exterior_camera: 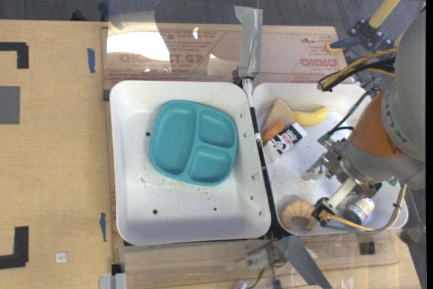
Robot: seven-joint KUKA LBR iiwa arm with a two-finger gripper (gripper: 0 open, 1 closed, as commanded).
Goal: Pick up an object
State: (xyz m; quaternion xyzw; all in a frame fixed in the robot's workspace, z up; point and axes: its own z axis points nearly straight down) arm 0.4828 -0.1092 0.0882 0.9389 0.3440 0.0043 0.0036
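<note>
The gripper (329, 169) hangs low over the right bin (302, 176), with the arm's bulk covering that bin's far right side; whether the pincer is set wide or narrow cannot be told from this slant. Nothing is seen held in it, so the pick is judged not yet made. Four candidates are seen in this bin: a tan, croissant-shaped piece (295, 212) near the front rim, just beside the gripper's lower parts; a small black, white and red packet (288, 139) toward the middle; an orange-tan wedge (276, 120) touching or overlapping that packet; and a yellow banana (310, 116) near the back wall. The left bin (135, 145) is taken up by a teal divided plate (193, 142), which is well apart from the gripper and is best left alone. A good pick is judged to start with one target being chosen, probably the croissant-shaped piece or the packet, as these lie nearest. The pincer should be centred over the target's narrow span, lowered straight down and closed only once the target is bracketed. The flat packet is likely to be hard to get under; the rounded piece may roll toward the rim if it is nudged off centre.
</note>
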